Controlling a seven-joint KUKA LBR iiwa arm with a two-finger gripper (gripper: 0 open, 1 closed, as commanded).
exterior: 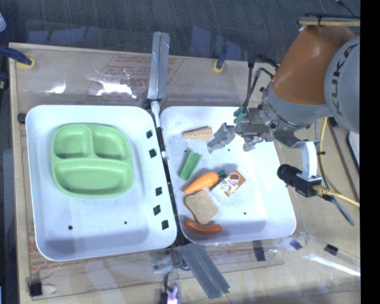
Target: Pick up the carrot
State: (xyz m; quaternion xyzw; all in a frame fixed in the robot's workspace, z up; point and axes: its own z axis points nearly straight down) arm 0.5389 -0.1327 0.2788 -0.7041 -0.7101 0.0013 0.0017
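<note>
Taking the carrot (201,182) as my mark, it lies near the middle of the right bin (275,198), tilted, its green end toward the small printed carton (230,183) just beside it. Nearer the camera than the carrot, a slice of bread (201,207) touches it, and nearer still lies a sausage (202,227). Just beyond the carrot is a green stick (190,164), and farther still a tan cracker (197,133). My fingers (235,139) hang beyond the carrot and to its right, spread apart with nothing between them, above bare bin floor. Well left of the carrot, the left bin (44,227) holds a green divided plate (92,159).
</note>
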